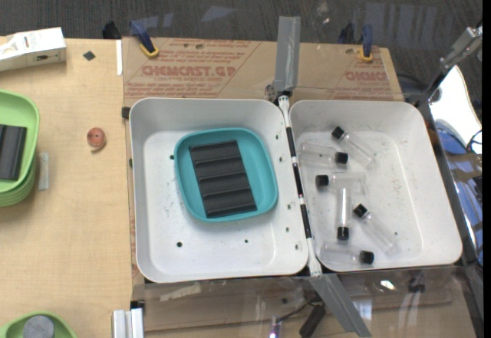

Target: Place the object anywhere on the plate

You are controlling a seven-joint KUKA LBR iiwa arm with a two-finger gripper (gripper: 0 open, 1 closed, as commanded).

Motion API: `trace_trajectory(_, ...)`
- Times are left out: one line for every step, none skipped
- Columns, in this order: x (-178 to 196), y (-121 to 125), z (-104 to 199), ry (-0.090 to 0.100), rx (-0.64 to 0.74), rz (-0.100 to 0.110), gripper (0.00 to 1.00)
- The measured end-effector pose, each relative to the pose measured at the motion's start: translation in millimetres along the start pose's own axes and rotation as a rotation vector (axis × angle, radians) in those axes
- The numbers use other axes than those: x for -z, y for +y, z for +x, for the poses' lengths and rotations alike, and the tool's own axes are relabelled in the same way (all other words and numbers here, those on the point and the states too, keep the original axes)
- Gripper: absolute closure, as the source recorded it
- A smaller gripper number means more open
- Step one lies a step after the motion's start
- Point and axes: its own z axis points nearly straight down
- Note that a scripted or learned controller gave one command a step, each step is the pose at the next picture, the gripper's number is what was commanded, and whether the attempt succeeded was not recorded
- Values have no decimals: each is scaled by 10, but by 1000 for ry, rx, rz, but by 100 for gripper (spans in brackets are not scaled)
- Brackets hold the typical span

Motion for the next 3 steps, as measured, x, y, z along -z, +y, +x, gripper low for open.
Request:
trace_trajectory(404, 187, -44, -2, 262, -2, 0)
trace_trajectory(399, 188, -43, 0, 381, -1, 0)
trace_trajectory(396, 173, -34, 1, 628, -1, 0)
